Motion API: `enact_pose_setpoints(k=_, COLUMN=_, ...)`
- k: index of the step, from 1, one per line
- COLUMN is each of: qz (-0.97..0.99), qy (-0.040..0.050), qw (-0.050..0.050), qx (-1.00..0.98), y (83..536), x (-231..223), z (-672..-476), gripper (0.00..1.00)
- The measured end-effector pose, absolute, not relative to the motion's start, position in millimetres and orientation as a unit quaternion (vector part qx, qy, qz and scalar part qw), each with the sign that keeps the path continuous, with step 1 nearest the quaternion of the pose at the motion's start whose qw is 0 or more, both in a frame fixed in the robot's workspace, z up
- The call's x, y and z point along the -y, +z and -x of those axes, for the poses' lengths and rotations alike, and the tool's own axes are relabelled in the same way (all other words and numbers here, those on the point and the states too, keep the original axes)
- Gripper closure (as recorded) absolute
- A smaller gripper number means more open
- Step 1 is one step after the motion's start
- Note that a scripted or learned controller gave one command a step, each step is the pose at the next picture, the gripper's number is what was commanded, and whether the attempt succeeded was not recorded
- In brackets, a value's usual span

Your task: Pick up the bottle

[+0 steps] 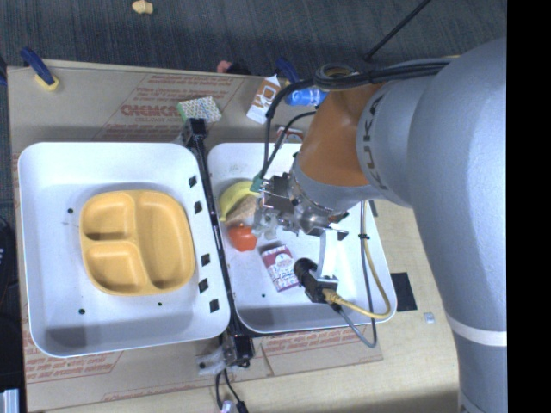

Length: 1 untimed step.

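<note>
The right bin [284, 317] holds a small heap at its left side: a yellow rounded thing [232, 198], a red-orange piece [243, 237] just below it, and a red and white packet [279, 267] lying flat. I cannot tell which of these is the bottle; the red-orange piece may be part of it, and the arm hides what lies behind. My gripper [265, 213] is down in the right bin, right beside the yellow thing and the red-orange piece. The grey wrist and orange band [340, 144] cover the bin's middle and far part.
A yellow divided plate [138, 239] lies in the left bin [52, 170]. A black divider strip [211, 231] runs between the bins. Behind them on the bench lie a green patterned sponge [200, 107], a small carton [263, 101] and a blue clamp [39, 67].
</note>
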<state>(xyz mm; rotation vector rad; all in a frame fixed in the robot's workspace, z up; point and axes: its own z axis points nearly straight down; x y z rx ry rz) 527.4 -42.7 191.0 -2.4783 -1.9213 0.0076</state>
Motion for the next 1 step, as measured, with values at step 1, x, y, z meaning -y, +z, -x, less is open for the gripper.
enact_pose_setpoints(k=1, qz=0.703, qy=0.0017, qw=0.003, qx=0.711, y=191.1, x=36.7, z=-475.6, gripper=1.00)
